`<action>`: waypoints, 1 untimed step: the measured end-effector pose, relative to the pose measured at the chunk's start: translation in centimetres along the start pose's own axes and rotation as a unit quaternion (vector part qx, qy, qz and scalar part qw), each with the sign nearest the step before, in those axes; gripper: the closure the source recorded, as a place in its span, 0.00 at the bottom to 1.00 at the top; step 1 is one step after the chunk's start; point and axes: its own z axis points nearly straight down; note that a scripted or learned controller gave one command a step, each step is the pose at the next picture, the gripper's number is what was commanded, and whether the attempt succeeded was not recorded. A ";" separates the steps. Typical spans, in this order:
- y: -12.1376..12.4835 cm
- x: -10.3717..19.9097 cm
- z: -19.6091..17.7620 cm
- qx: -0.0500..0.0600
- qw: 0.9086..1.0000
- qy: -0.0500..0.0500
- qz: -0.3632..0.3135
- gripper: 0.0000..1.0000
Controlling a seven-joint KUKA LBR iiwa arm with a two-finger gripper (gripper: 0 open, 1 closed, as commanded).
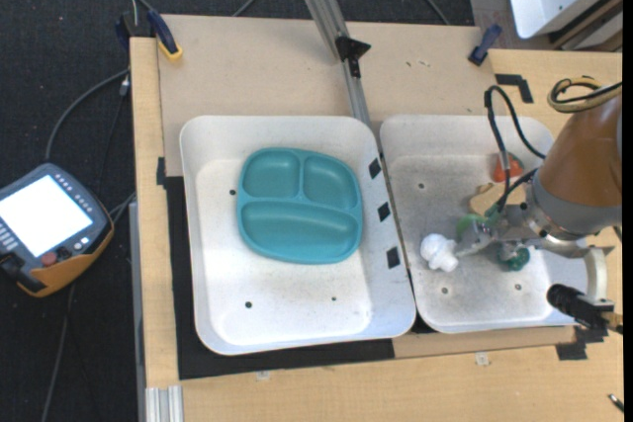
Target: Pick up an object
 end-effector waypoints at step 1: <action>0.1 0.0 -1.4 -0.003 1.000 -0.001 0.000 1.00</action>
